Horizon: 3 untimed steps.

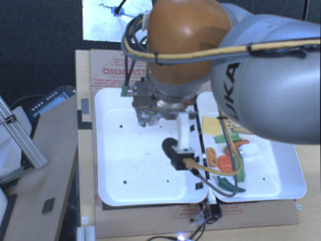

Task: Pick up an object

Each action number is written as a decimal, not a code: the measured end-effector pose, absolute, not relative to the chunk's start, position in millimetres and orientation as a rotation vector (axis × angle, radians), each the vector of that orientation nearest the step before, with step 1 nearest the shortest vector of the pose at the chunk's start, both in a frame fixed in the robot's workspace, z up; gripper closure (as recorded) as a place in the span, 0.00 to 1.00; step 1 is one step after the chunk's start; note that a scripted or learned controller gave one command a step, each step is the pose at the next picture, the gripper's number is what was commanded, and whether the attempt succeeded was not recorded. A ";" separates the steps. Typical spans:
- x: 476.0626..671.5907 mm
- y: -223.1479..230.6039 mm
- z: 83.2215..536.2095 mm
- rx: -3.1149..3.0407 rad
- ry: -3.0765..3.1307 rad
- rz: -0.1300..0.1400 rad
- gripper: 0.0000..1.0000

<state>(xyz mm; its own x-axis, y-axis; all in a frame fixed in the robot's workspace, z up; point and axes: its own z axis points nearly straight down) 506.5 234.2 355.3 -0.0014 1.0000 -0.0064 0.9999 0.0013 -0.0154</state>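
Aim should be moved across, it is judged, since the gripper (146, 113), its grip state not discernible, is poised over the left bin (125, 169) while the small toys (225, 163) are clustered in the right bin (276, 179).

A dark textured backdrop (40, 34) lies behind the pale wooden table (50, 149), with a shiny silver sheet (100, 19) on it and an aluminium rail (22, 139) at left.
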 end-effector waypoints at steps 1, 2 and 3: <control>486.1 234.3 511.6 -2.218 -2.232 -0.029 1.00; 536.4 233.5 536.7 -2.224 -2.223 -0.009 1.00; 494.1 234.1 397.7 -2.215 -2.220 0.021 1.00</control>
